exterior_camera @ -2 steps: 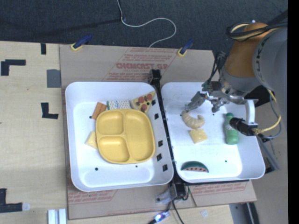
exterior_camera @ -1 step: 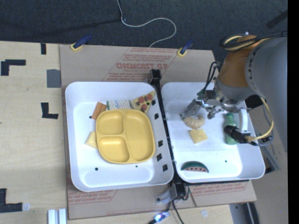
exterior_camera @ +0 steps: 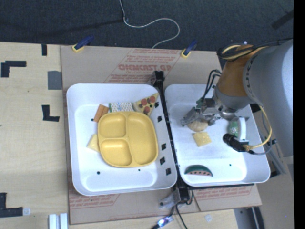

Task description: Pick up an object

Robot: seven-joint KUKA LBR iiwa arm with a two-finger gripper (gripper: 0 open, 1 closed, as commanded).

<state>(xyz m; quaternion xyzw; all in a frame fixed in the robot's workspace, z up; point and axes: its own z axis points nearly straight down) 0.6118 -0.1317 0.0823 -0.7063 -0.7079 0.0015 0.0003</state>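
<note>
Jaws: I cannot tell how far apart they stand, nor whether anything sits between them. I see the gripper low in the right bin, right over a pale tan lump. Just below that lump lies a yellow cheese wedge; a watermelon slice rests near the bin's front wall. In the left bin sits a yellow divided plate, a pizza slice beside its far corner.
</note>
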